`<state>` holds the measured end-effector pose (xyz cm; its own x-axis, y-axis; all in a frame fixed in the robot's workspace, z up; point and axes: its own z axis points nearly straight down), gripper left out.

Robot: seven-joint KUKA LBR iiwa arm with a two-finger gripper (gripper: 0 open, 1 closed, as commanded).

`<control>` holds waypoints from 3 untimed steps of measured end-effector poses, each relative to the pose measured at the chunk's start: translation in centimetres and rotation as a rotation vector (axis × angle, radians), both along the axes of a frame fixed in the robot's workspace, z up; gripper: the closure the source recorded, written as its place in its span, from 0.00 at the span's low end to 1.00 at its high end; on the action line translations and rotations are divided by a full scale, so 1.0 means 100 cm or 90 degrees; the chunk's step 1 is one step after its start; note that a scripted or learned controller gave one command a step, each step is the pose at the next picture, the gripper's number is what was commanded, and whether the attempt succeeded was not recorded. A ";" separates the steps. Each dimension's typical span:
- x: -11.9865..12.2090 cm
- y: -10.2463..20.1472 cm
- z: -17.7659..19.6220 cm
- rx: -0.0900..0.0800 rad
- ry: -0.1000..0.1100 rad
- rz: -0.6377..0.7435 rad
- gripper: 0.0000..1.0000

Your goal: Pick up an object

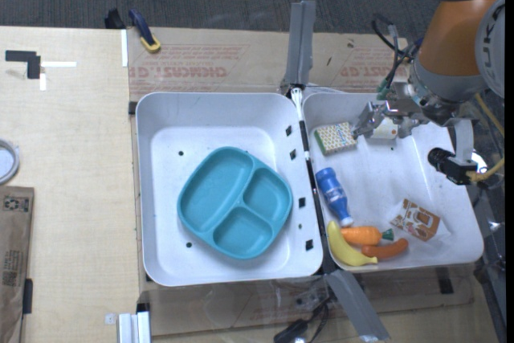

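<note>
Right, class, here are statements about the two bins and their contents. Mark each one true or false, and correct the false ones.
1. The blue divided plate lies in the left bin. True.
2. The blue bottle lies in the left bin. False: it is in the right bin.
3. The carrot lies against the banana. True.
4. The gripper is over the left bin. False: it is over the right bin.

Bright, even overhead light, soft shadows, mild glare on white bins [152,197].
</note>
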<state>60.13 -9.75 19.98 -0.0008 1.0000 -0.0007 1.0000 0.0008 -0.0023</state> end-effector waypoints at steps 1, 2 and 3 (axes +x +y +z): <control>0.056 -0.031 -0.077 -0.003 -0.015 -0.077 0.00; 0.065 -0.029 -0.087 -0.009 -0.021 -0.077 0.00; 0.057 -0.012 -0.087 -0.009 -0.025 -0.058 0.00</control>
<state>65.87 -10.93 11.24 0.0912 0.9957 -0.0129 0.9952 -0.0907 0.0372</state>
